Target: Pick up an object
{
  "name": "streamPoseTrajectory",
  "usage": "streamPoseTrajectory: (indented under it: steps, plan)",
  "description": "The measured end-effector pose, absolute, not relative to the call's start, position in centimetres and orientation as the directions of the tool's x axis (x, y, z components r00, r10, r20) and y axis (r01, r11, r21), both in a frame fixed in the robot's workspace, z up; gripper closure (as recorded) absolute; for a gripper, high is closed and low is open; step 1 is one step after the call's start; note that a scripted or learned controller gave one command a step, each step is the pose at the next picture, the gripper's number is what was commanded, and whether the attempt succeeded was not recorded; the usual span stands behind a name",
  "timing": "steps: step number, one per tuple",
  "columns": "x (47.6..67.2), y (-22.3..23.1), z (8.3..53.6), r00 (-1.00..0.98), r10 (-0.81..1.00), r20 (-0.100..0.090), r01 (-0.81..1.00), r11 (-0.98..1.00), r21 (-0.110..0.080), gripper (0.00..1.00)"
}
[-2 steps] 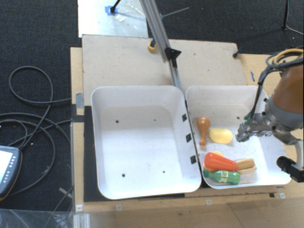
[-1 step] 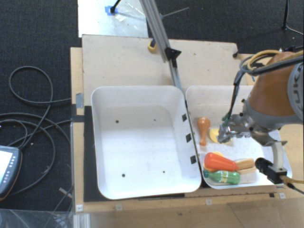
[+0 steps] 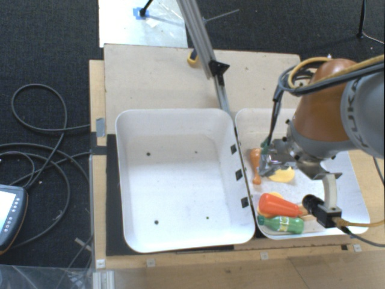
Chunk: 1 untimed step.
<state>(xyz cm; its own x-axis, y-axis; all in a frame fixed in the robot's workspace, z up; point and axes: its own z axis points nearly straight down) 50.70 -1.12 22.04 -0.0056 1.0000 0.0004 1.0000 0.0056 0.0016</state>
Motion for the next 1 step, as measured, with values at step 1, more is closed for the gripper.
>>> streamPoseTrajectory:
  steps: [1]
  plan:
    - [50.98, 4.31, 21.25, -0.011, 1.0, 0.002, 1.0, 0.011, 0.0, 1.0]
